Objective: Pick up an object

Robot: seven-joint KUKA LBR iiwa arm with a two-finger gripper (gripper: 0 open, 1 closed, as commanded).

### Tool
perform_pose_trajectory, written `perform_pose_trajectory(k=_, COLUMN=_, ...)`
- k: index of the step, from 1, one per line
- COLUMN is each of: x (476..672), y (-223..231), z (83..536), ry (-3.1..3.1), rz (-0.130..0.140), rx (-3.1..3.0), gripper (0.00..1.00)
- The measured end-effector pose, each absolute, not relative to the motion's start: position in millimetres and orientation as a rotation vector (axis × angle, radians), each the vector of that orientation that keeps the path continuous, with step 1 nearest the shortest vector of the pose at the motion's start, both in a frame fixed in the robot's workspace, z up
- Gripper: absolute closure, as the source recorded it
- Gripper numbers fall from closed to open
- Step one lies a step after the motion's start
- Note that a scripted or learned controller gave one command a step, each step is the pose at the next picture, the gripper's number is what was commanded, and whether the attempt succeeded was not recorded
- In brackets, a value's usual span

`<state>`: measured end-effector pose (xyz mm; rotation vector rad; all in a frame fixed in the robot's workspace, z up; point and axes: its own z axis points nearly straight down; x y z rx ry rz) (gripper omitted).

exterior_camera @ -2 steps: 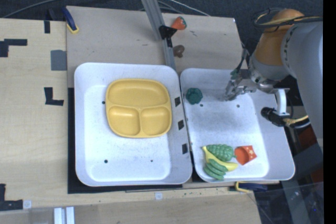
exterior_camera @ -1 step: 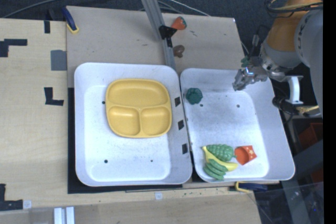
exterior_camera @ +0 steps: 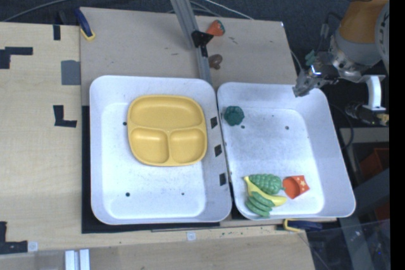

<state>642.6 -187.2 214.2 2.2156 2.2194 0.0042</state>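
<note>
You will find the tool (exterior_camera: 302,86) at the 2 o'clock corner of the right bin (exterior_camera: 316,112), poised over its rim; whether it is released or clenched cannot be told. The dark green lump (exterior_camera: 234,115) sits at the bin's 10 o'clock. At 6 o'clock, the green and yellow toy cluster (exterior_camera: 263,191) lies just beside the red piece (exterior_camera: 295,186). The left bin (exterior_camera: 107,155) carries a yellow divided plate (exterior_camera: 168,129) on the worktop (exterior_camera: 38,155).
</note>
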Motion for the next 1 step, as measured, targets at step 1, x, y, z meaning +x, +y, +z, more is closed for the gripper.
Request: perform_pose_trajectory(k=1, x=633.9, y=-185.7, z=269.9, ry=2.220, rz=0.004, rx=2.216, gripper=1.00)
